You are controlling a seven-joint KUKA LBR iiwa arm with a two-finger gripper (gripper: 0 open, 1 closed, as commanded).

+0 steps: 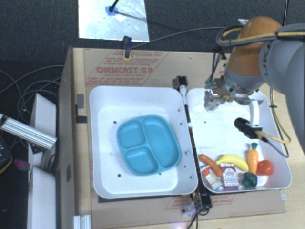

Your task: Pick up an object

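- Left bin (102, 142): we find a blue divided plate (148, 144) lying flat near its middle, with bare white floor on every side between plate and rim.
- Right bin (224, 123): we find its upper and middle floor bare, the widest open room on the bench; the two bins meet along a shared middle edge.
- Toy food, crowded against the near rim of the right bin: a sausage (210, 164) at the left, a banana (233, 161) beside it, a small red-and-white carton (229, 177) just below the banana, a carrot (252, 158) standing upright, a tomato (265, 167) touching the carrot's right side, and a dark green piece (249, 179) below them.
- Gripper (213, 100): we see it over the far left corner of the right bin, close to the shared edge and well apart from the food; we cannot tell how its fingers stand, and nothing shows between them.
- Arm (281, 51): it enters from the right, covering the bin's far right corner.
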